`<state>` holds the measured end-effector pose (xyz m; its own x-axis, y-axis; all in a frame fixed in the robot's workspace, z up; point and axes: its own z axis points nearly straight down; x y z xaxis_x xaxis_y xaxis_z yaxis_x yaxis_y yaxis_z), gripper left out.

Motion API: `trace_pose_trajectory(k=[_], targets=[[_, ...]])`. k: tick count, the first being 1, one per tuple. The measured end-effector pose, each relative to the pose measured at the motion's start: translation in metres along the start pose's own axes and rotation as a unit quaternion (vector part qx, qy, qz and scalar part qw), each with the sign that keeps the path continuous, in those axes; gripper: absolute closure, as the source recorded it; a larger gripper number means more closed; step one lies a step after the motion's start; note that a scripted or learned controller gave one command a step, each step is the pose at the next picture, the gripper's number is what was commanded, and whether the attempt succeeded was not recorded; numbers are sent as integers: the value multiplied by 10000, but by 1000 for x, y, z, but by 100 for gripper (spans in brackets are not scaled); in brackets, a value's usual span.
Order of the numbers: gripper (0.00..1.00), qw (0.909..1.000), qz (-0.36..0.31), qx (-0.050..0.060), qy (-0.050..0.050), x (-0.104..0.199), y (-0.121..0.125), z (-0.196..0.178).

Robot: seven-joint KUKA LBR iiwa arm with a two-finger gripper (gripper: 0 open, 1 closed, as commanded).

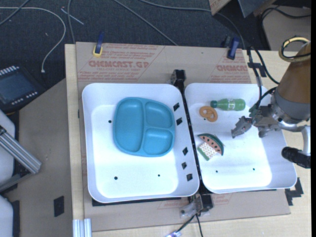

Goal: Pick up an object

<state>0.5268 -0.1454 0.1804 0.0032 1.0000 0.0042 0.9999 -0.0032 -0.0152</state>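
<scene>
In the camera view, two shallow white bins sit side by side on the counter (pixel 74 147), which is covered by a brown cardboard sheet with red lettering. The left bin (pixel 98 177), in the middle of the frame, holds a blue divided plate (pixel 143 126) lying flat toward its upper half. The right bin (pixel 247 177) holds three small things in its left part: a green bottle (pixel 228 104) lying on its side near the upper edge, a small brown pretzel (pixel 208 113) just below and left of the bottle, and a watermelon slice toy (pixel 210 146) lower down, near the divider between the bins. The arm (pixel 296 90) enters from the right of the frame, and its end effector (pixel 244 127) hangs over the right bin, right of the pretzel and above right of the watermelon slice, apart from all three. Nothing lies between its fingers, though how wide they stand cannot be told from here.
</scene>
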Motion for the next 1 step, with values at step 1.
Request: trace_pose_trajectory(k=[1], targets=[[0, 10000, -18, -68, -13, 0, 3, -7]])
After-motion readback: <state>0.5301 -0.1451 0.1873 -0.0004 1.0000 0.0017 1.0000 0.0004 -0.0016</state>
